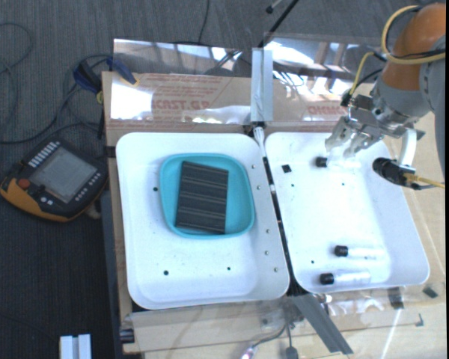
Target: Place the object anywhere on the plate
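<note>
— Two white markers (350, 278) lie nearest you. Where's the object?

— Your dark ridged block (202, 197) already rests on the teal plate (242, 215), long axis running away from you, far left of the gripper (352, 142), whose spread fingers hold nothing.

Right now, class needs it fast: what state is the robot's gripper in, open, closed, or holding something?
Gripper: over the right bin's far end; open or shut cannot be told, and nothing is seen held.
</note>
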You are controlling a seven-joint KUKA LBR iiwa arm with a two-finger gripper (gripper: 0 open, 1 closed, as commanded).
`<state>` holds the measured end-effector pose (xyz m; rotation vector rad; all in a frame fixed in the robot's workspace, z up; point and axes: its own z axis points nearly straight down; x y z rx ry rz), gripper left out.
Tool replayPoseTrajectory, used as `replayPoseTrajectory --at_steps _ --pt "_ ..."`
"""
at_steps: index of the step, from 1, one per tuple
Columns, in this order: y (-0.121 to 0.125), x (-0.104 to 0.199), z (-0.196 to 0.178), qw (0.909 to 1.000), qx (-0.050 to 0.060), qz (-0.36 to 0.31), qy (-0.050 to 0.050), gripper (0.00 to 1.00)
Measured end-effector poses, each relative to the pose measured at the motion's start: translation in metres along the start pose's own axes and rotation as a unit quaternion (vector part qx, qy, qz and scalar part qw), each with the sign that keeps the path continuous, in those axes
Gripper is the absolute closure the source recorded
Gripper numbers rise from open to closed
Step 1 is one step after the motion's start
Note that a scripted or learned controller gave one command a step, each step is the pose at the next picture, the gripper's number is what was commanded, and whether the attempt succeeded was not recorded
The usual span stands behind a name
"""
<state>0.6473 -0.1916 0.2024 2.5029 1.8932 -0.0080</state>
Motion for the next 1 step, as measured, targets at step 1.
replayPoseTrajectory --at_steps 1 --pt "0.0001 -0.0001 -0.0002 1.0000 0.000 0.000 0.000 0.00"
